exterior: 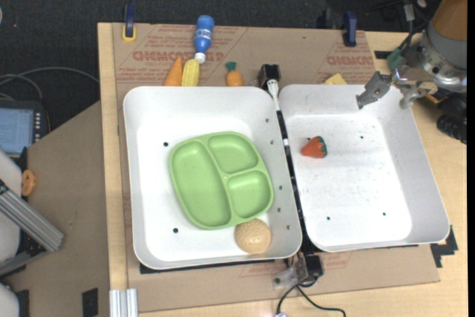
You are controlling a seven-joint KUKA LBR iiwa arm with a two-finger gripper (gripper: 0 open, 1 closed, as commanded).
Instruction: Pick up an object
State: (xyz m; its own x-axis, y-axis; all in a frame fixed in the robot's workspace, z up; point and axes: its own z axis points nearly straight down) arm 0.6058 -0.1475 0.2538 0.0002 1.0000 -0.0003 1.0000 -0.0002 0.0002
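Note:
A small red strawberry-like toy lies in the upper left part of the right bin. In the left bin sits a green divided plate, with a tan round ball touching its near edge. My gripper hangs over the far right corner of the right bin, up and to the right of the red toy and well apart from it. Its two fingers stand spread, open, with nothing between them.
Behind the bins on the cardboard lie a blue-and-white bottle, a corn cob, a carrot, a smaller carrot, a black part and a yellow piece. Clamps hold the far edge.

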